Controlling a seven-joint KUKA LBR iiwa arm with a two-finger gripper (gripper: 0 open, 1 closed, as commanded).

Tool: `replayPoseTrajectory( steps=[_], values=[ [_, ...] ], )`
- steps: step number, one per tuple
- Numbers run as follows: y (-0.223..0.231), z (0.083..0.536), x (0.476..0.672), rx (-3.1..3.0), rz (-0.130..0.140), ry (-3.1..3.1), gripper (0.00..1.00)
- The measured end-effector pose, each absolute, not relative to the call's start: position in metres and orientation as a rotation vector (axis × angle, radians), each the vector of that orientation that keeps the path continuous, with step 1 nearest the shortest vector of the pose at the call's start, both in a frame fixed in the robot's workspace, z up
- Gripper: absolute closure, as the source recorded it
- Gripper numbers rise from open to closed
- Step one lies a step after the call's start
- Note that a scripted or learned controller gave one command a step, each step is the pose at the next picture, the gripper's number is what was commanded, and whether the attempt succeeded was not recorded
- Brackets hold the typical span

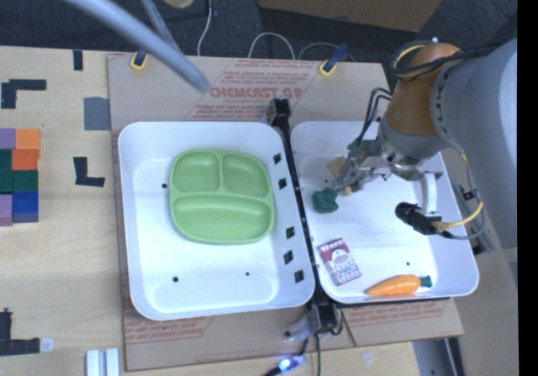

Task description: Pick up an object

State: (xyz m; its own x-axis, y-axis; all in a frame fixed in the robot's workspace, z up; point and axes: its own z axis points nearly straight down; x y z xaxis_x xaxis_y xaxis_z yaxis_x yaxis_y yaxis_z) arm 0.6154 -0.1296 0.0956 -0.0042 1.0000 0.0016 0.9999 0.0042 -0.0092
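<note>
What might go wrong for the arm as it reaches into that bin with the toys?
The gripper hangs just beside the small teal object, near the divider between the two bins; it may nudge the object away rather than grasp it. The object sits close to the right bin's left wall, which could block a finger.

Teal object (325, 199) (small, lumpy) in right bin (454, 278)
</note>
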Motion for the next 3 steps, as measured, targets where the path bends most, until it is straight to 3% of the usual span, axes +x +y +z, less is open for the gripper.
replayPoseTrajectory(
  steps=[3],
  values=[
    [-0.137, 0.247, 0.617, -2.22, 0.0, -2.225, 1.0]
  ],
)
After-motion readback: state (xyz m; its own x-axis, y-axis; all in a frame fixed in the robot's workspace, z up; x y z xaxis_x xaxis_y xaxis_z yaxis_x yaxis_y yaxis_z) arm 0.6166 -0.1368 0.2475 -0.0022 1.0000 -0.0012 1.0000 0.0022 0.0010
